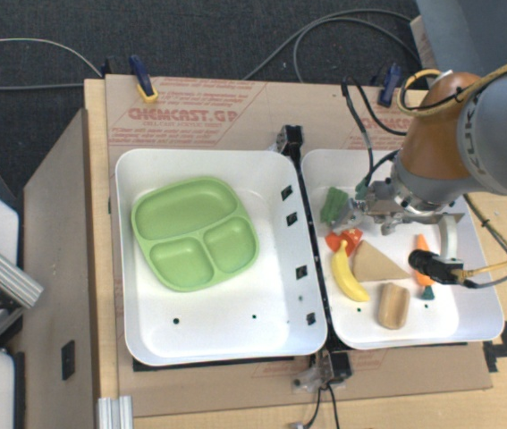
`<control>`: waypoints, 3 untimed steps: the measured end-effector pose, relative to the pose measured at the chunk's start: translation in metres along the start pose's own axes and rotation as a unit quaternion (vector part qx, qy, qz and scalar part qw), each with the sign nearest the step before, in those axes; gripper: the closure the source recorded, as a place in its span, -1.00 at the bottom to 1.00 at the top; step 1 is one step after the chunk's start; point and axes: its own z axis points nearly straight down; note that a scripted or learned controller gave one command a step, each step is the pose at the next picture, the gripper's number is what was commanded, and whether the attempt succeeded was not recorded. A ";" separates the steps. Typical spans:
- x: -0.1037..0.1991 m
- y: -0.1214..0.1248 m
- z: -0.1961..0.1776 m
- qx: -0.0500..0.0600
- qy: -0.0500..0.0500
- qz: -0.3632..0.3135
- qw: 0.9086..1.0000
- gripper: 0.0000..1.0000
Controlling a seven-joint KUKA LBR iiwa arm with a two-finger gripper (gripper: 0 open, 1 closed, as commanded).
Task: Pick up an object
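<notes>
My gripper hangs low over the middle of the right bin, under the arm's orange band. Around it lie several toy foods. A green vegetable piece sits just to its left, and a red pepper lies below that. A yellow banana and a tan wedge rest nearer the front, with a bread roll by the front wall. An orange carrot lies to the gripper's lower right, partly behind a black part. The wrist body hides what is directly beneath it.
The left bin holds a light green divided plate. A black divider rail runs between the bins. Cables trail over the right bin's back and right edges. Blue clamps hold the cardboard at the back.
</notes>
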 end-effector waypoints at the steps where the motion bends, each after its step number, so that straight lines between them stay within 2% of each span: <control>1: 0.000 0.001 -0.013 -0.002 0.000 0.000 1.000 1.00; 2: 0.000 -0.008 -0.067 -0.005 -0.002 0.000 1.000 1.00; 3: 0.006 0.003 -0.119 -0.006 -0.002 -0.002 1.000 1.00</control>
